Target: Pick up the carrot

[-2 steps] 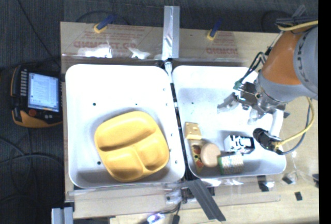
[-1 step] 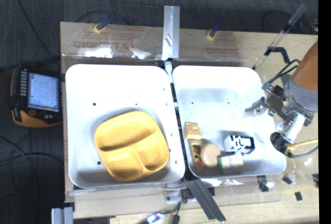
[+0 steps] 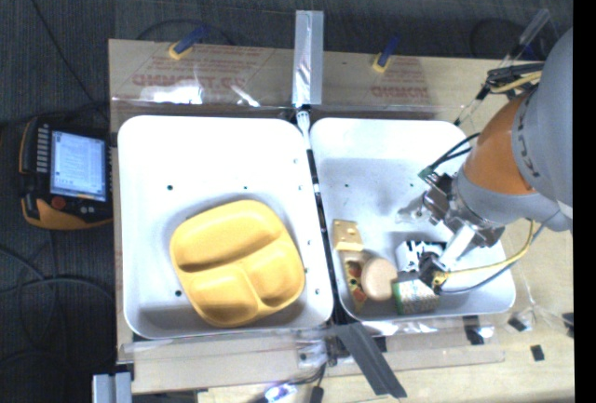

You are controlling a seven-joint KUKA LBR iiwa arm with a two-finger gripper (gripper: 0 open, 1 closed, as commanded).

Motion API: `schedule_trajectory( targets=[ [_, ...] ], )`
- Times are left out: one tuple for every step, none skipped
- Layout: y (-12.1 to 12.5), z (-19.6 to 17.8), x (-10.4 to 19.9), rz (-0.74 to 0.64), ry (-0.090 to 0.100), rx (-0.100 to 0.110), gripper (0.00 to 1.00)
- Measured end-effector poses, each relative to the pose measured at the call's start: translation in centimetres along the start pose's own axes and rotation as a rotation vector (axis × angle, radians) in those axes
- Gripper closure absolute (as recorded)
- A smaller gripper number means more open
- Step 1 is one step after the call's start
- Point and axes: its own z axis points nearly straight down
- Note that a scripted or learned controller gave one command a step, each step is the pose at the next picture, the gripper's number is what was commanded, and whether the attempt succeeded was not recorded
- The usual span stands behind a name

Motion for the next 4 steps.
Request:
schedule_trajectory(
  targets=[
    [0.2, -1.2, 0.1, 0.000, 0.002, -0.003, 1.00],
    [3.0, -10.4, -6.5, -0.013, -0.012, 0.027, 1.00],
    [4.3, -20.2, -5.8, -0.088, -0.011, 0.026, 1.00],
    [7.7, -27.1, -0.8, -0.146, -0.010, 0.027, 1.00]
  ],
)
